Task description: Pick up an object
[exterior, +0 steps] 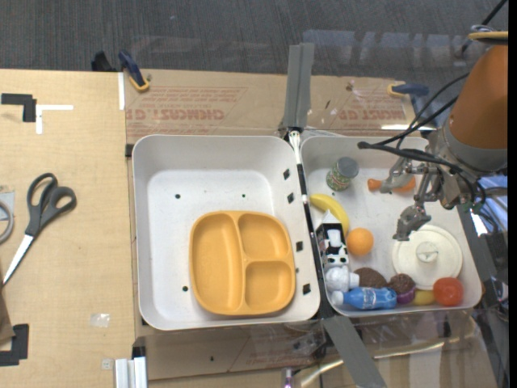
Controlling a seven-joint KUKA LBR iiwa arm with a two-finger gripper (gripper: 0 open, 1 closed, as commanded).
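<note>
- Dark grey ribbed floor [202,14] ran across the top of the view.
- A light wooden tabletop [65,297] filled the left side, with black corner marks and a strip of white tape on it.
- A pair of scissors [36,212] with black handles lay on the wood at the left.
- A brown cardboard sheet [202,107] printed with red lettering lay flat behind the bins.
- A blue clamp [133,69] gripped the cardboard's upper left corner.
- Lighting was even and soft, casting faint shadows.

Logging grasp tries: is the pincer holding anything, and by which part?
Nothing is held. The pincer hangs above the white lid in the right bin.
</note>
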